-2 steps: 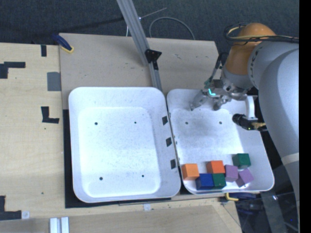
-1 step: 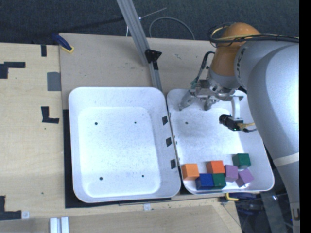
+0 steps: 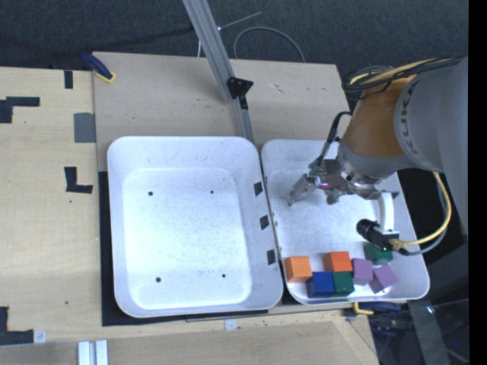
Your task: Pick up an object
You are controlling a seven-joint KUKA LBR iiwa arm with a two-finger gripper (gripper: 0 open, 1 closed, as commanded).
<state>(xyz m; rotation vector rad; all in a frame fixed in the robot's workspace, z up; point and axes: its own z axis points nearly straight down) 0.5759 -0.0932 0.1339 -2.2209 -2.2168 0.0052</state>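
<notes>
- Grey arm with orange band [image 3: 377,124] reaches in from the right over the right-hand shallow white bin [image 3: 285,158]; the left-hand shallow white bin [image 3: 183,223] sits just beside it on the pale wooden desk [image 3: 46,204].
- Gripper [image 3: 300,194] hangs above the upper, bare part of the right bin. One grey finger [image 3: 299,192] juts toward the left; the other cannot be made out, so I cannot tell how far the fingers stand apart. Nothing shows between them.
- Candidate objects are clustered along the near wall of the right bin: two orange blocks [image 3: 299,267], [image 3: 337,261], a blue block [image 3: 322,284], a green block [image 3: 343,283], and two purple blocks [image 3: 363,270], [image 3: 385,277]. Several touch one another.
- All lie well apart from the gripper, toward the view's bottom.
- Judgement: the step in hand is the approach; no grasp is made yet.
- To do it well: choose the left orange block, at the edge of the cluster, with free space on its left side. Centre over it, line the fingers across free faces, and descend straight.
- Risk: fingers landing on a neighbour, or catching the bin wall.
</notes>
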